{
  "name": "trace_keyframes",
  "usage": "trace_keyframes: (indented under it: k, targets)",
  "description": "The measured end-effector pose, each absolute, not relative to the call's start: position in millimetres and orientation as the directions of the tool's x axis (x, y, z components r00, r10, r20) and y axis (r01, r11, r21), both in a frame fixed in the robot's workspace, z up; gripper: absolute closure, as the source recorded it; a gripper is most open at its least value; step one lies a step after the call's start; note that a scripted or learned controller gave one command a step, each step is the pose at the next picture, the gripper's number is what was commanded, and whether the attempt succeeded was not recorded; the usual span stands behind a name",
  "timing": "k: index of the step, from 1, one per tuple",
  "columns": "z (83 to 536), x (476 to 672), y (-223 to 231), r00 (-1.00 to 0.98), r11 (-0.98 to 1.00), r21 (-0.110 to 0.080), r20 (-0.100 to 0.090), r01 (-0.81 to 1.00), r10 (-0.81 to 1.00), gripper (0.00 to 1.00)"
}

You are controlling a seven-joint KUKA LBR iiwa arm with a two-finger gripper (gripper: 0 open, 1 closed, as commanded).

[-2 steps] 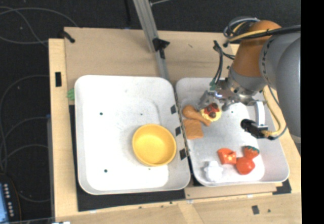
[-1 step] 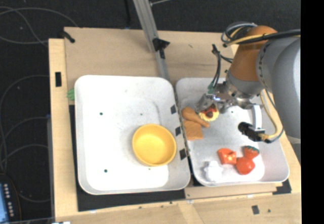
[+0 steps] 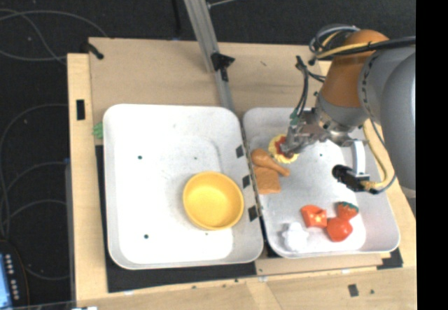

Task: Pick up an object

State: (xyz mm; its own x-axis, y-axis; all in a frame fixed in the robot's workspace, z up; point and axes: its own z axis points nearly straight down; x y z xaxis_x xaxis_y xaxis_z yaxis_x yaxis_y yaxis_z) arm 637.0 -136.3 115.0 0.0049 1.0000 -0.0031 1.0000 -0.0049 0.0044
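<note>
One yellow-red toy (image 3: pixel 283 148) under fingers (image 3: pixel 292 139), right bin (image 3: pixel 378 231), contact unclear

We can't make out the hand (image 3: pixel 295 139) fingers; they cover part of a red-and-yellow item (image 3: pixel 282 150) we can't identify.

grey arm (image 3: pixel 392 85) reaches in from right, orange-banded wrist (image 3: pixel 346 85) angled down, gripper (image 3: pixel 292 144) lowered.

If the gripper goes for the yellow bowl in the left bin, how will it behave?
The yellow bowl looks like thin rigid plastic, so probably light and stiff. It sits upright on the left bin floor; a push would likely slide it. Its smooth, rounded rim may slip between fingers.
</note>
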Motion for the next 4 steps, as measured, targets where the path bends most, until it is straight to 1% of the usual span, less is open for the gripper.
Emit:
trace_keyframes:
  k: [1,2,3,4]
  targets:
    - [159.6,642.0,-135.1,-0.002,0.002,0.006,0.0,1.0,1.0,1.0]
    - [214.3,643.7,-136.0,-0.003,0.003,0.007,0.0,1.0,1.0,1.0]
    - [214.9,636.9,-75.5,-0.007,0.007,0.001,0.002,1.0,1.0,1.0]
    - [229.3,622.9,-28.5,-0.008,0.008,0.001,0.003,1.0,1.0,1.0]
